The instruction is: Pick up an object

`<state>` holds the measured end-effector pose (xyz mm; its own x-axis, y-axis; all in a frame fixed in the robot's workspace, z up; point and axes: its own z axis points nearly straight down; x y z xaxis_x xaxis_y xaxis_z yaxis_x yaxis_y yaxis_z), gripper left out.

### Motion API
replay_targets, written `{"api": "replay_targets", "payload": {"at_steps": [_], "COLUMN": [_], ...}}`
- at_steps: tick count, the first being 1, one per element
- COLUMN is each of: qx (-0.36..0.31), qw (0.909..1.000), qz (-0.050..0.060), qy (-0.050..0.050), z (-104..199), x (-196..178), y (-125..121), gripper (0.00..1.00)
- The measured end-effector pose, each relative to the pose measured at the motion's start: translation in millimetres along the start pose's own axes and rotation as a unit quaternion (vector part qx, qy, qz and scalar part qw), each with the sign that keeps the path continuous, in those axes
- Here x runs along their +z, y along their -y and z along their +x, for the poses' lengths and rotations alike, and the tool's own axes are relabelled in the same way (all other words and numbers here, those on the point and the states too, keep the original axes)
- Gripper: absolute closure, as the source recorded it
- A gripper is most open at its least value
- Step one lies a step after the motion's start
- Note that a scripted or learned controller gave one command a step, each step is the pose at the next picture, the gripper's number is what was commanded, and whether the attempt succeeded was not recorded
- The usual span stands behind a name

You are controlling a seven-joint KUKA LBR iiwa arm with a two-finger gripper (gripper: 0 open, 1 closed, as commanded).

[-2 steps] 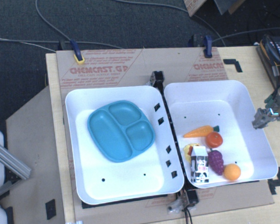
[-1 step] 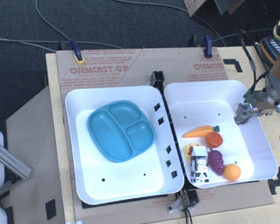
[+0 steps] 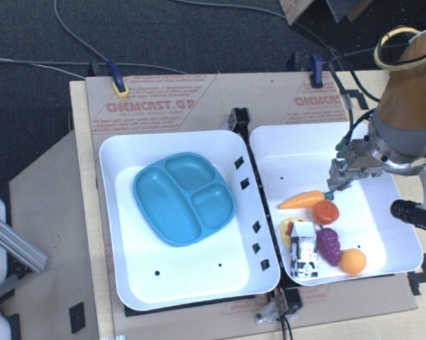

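Gripper [image 3: 332, 188]: open or shut, impossible to tell from above. Hangs low over the right bin [image 3: 380, 223], tip just beside the thick end of the carrot [image 3: 301, 200], nothing seen held. Mounted on the grey arm [image 3: 406, 127], reaching in from the right. Beside it, the left bin [image 3: 123, 230], bearing a blue divided plate [image 3: 184, 197]. Clustered in the right bin's near left corner: carrot lying crosswise, red tomato [image 3: 326, 211] touching its underside, black-and-white carton [image 3: 303, 249] against the dividing wall, purple grapes [image 3: 328, 245] beside it, small orange [image 3: 352, 261] nearest the front rim.
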<state>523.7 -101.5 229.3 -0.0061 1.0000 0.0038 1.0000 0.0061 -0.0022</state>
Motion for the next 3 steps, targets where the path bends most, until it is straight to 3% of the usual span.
{"api": "replay_targets", "payload": {"at_steps": [3], "qx": [0.000], "qw": [1.0000], "qz": [-0.001], "qy": [0.001], "z": [151], "x": [19], "y": [-24], "gripper": [1.00]}}
